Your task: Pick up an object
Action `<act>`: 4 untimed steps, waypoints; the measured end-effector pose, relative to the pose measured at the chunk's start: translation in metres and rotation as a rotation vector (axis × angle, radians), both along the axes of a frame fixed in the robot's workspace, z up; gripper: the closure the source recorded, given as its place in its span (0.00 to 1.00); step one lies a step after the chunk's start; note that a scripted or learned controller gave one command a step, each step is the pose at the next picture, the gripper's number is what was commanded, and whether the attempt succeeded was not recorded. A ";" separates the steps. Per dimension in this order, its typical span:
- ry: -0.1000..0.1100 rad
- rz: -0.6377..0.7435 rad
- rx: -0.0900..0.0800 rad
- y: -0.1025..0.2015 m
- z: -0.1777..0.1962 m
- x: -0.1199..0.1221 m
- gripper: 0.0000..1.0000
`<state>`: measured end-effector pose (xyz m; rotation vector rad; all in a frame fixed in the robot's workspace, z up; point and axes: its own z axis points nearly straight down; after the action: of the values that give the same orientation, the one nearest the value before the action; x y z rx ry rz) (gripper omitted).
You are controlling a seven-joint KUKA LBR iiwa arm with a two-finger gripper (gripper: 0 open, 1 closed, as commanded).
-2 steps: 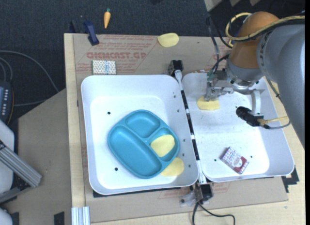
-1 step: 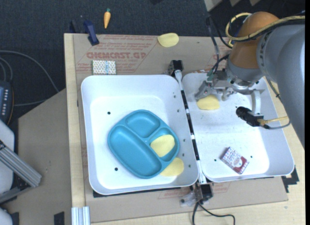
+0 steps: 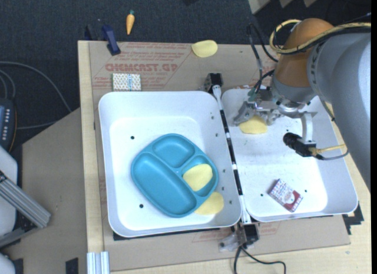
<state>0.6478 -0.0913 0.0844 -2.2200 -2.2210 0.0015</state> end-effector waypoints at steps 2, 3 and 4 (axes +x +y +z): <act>-0.006 0.000 0.000 0.000 0.012 0.002 0.00; -0.003 0.001 0.000 -0.001 0.000 0.014 0.00; -0.004 0.000 -0.001 -0.007 0.000 0.019 0.00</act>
<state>0.6668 -0.0984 0.0848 -2.2221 -2.2235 -0.0018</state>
